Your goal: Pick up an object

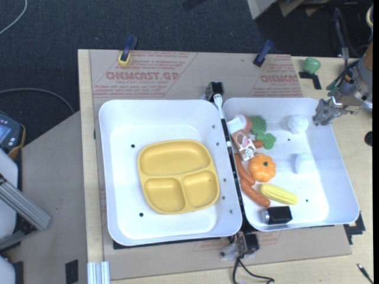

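Observation:
My gripper [324,113] hangs at the right bin's [331,158] far right rim, reaching in from the right edge of the camera view. In that bin lie an orange pumpkin [262,167], a yellow corn cob [278,193], a black block [277,215], an orange sausage [253,192], green broccoli [259,125], a small packet [243,144] and two white lumps [297,122] [302,163]. Nothing shows between the fingers. The nearest object to the gripper is the upper white lump, a little to its left.
The left bin [118,176] holds a yellow divided plate [177,175]. Clamps sit on the board's far edge [126,51] [263,53]. A green knob [311,64] lies beyond the right bin.

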### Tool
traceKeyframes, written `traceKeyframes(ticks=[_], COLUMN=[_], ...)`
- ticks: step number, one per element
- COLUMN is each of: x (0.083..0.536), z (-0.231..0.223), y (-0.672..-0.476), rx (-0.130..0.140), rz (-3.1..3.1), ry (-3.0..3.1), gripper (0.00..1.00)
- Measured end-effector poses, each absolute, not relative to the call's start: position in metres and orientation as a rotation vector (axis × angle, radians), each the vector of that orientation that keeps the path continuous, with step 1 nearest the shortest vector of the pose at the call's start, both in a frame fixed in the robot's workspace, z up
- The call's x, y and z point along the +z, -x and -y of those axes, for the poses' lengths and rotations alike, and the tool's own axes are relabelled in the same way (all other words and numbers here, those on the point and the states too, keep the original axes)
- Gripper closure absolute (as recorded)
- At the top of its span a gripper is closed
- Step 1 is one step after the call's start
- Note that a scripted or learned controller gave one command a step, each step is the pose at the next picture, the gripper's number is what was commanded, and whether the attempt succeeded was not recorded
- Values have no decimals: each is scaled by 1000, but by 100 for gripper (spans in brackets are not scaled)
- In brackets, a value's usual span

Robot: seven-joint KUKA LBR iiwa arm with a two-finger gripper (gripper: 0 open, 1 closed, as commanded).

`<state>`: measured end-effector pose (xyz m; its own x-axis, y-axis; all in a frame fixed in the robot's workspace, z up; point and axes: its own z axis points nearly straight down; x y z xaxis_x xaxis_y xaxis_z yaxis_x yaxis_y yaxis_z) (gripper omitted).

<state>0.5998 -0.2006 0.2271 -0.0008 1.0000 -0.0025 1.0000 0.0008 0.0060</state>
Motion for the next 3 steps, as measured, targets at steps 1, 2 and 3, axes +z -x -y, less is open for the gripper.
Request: traceKeyframes(ticks=[1,2,3], x=[219,231,230], z=[141,89,40], y=[-607,-618,-637], rx=[2,5,5], rz=[-2230,-2227,-2226], ry=[-2217,-2213,-2213], gripper=[100,100,100])
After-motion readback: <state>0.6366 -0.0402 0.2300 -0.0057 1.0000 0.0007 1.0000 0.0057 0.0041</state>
